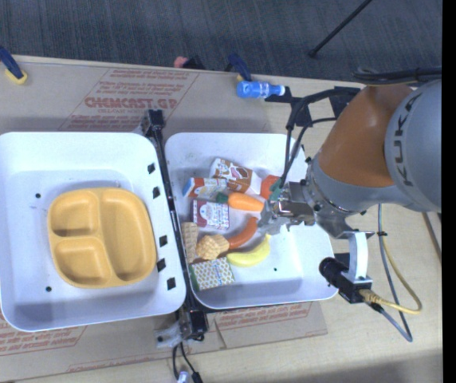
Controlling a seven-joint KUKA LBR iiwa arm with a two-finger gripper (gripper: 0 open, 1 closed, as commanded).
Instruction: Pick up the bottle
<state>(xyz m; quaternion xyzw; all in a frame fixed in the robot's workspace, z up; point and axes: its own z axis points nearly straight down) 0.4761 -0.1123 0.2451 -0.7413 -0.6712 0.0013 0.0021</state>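
The right bin [308, 282] holds a heap of toy foods. A small red-and-white bottle-like item [202, 188] lies on its side at the heap's upper left, its pale end toward the divider. My gripper [274, 214] hangs low over the heap's right side, just right of an orange carrot [245, 202] and above a brown sausage [244, 230]. It is about a hand's width right of the bottle-like item and not touching it. The wrist hides the gripper's tips.
Also in the right bin are a banana [249, 255], a red-and-white carton [212, 214], a printed packet [229, 174], a cookie [209, 247] and a green checked packet [212, 274]. A yellow divided plate [100, 236] lies in the left bin. A blue clamp [256, 90] sits behind.
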